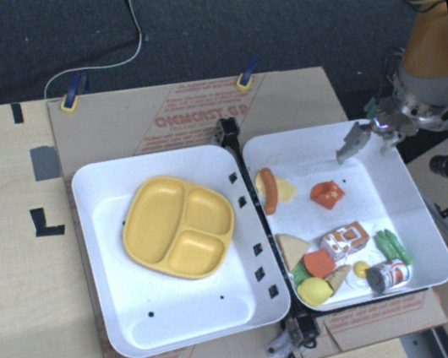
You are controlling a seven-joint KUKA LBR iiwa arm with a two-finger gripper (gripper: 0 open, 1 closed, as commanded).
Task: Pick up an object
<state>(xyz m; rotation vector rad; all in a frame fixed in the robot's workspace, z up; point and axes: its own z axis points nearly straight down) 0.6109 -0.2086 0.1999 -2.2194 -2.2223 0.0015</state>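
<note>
wooden bench (18, 278) w/ a cardboard sheet (195, 114) under two white bins, dark floor behind. landmark = right bin (412, 201). task's things all lie in it: red chunk (327, 193) near its middle, sausage (268, 189) and a pale yellow piece (284, 190) touching it by the bin's left wall. front part of the bin holds a cluster: tan wedge (292, 247), red-orange piece (318, 263), lemon (314, 291), small carton (345, 239), green veg (390, 246), little can (389, 275) on its side at the front right corner. gripper (355, 142) hangs over the bin's back right part, well apart from the red chunk, nothing between its fingers; can't tell how far open they are. arm (425, 53) comes in past the bin's right rim. left of the right bin, the left bin (120, 321) holds a yellow divided plate (179, 226).
</note>
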